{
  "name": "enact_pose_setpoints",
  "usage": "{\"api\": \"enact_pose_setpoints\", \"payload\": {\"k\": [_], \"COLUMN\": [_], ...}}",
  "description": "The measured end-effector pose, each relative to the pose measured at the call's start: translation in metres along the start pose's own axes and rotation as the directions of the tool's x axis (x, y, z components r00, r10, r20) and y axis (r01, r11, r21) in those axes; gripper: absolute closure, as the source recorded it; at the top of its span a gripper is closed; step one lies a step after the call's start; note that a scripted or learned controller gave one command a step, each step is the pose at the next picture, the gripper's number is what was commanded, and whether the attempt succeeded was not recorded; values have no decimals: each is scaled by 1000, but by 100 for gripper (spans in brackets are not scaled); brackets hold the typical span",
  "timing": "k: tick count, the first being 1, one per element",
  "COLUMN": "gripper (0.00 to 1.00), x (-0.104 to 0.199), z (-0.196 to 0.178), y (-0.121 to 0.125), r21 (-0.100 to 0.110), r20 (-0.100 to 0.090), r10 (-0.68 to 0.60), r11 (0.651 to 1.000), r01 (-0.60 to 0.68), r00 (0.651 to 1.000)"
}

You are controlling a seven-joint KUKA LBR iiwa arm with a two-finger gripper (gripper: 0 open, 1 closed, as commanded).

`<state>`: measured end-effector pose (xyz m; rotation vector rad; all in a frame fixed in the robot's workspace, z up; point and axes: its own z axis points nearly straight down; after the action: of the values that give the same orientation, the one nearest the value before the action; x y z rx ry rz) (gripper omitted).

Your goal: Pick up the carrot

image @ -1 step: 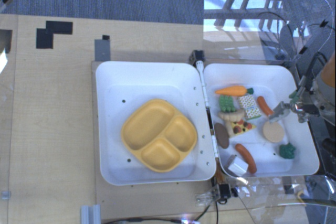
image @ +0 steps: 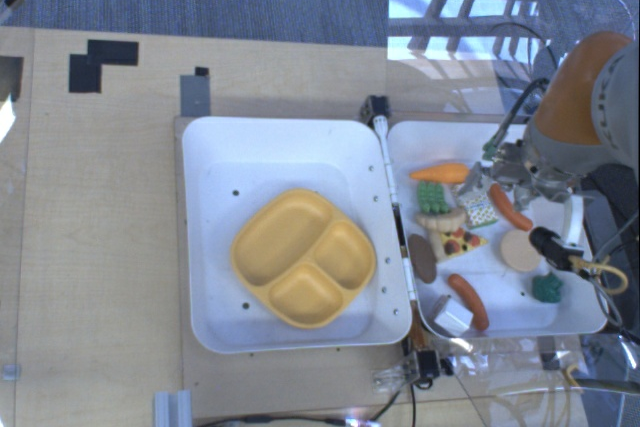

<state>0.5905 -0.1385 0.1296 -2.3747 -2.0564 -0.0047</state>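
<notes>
The carrot point(image: 440, 173) lies flat near the far edge of the right bin point(image: 590, 320), just above a green toy point(image: 433, 199). It looks to me light, stiff and smooth, so I would take it across its thick middle. My jaws hover just to its right; if they are spread, I cannot tell.

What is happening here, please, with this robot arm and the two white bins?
A grey and orange arm reaches in over the right bin, which holds toy food. Its gripper hangs just right of the carrot, which lies at the bin's far left and is not lifted yet. Sausages, a pizza slice and other pieces lie around. The left bin holds a yellow divided plate.
</notes>
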Motion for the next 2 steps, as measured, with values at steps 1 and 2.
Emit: {"api": "enact_pose_setpoints", "payload": {"k": [1, 2], "gripper": [0, 100], "x": [49, 49], "z": [43, 30], "y": [64, 65], "r21": [13, 8], "r20": [5, 6], "r10": [89, 80], "r11": [996, 997], "r01": [-90, -80], "r00": [996, 997]}}
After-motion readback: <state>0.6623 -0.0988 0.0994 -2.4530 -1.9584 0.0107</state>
